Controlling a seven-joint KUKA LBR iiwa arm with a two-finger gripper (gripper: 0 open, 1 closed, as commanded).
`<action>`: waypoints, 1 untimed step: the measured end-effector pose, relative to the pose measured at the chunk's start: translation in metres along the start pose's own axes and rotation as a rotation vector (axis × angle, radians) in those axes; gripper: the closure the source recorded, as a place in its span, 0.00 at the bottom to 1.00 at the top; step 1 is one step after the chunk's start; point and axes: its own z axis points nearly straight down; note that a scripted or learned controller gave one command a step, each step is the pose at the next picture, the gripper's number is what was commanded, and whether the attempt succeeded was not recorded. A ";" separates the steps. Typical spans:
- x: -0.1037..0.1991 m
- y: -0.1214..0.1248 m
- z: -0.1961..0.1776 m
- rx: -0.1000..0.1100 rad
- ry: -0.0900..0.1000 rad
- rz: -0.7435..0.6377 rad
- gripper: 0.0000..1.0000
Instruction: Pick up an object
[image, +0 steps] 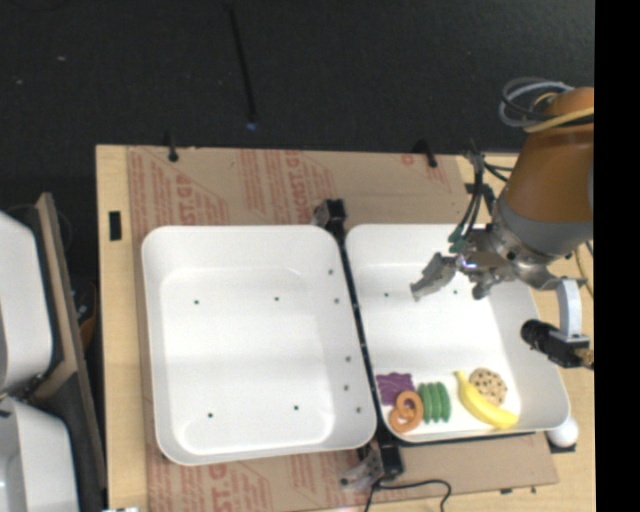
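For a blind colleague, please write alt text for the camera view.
The gripper hangs over the right bin, holding nothing visible. Along that bin's near edge lie a purple item, an orange ring, a green piece, a banana and a cookie.

— What kind of place is this?
— A robot laboratory, I think. A table (250, 180) covered with printed cardboard carries two white bins (160, 300) clipped together (black clips at the seam), a grey and orange arm (550, 190) reaches in, and cables (245, 70) run over dark floor.
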 end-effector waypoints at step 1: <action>0.145 0.061 0.014 0.002 0.003 -0.012 0.00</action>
